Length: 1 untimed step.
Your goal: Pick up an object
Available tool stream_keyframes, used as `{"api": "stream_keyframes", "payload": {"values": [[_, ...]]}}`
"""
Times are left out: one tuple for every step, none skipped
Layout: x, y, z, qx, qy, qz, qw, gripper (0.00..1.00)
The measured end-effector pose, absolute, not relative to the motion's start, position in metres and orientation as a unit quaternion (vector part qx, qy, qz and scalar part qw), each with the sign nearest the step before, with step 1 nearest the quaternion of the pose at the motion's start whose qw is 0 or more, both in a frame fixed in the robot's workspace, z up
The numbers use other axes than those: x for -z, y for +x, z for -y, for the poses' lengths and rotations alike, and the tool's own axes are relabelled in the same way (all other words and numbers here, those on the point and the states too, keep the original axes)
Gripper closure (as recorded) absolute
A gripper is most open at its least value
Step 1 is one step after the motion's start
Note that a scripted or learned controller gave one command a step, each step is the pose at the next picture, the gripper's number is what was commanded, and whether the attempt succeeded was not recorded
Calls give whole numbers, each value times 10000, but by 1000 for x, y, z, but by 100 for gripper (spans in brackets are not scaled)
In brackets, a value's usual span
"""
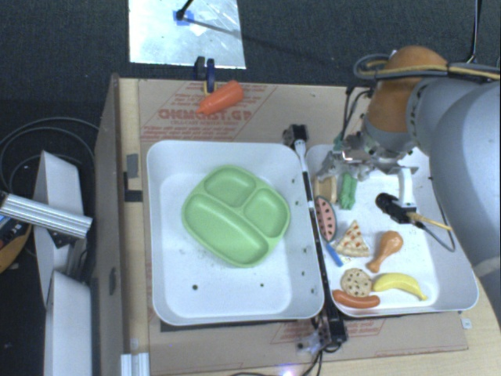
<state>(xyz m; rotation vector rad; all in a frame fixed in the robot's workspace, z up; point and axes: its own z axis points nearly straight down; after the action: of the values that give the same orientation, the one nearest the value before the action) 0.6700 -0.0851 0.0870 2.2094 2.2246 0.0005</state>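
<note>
My metal two-finger gripper (344, 167) low over right white bin (454, 288), above green cucumber-like piece (347, 192); finger spread: cannot tell. Centre, descend straight, avoid watermelon slice (326, 218).

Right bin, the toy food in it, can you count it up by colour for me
Yellow: 1, the banana
Green: 1, a cucumber-like piece by the gripper
Red: 2, the watermelon slice and the sausage
Orange-brown: 3, the pizza slice, the drumstick and the cookie
Total: 7
</note>
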Motion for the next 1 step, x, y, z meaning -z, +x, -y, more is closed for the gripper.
{"api": "stream_keyframes", "payload": {"values": [[-89,656,88,-33,7068,-7074,49,0]]}}
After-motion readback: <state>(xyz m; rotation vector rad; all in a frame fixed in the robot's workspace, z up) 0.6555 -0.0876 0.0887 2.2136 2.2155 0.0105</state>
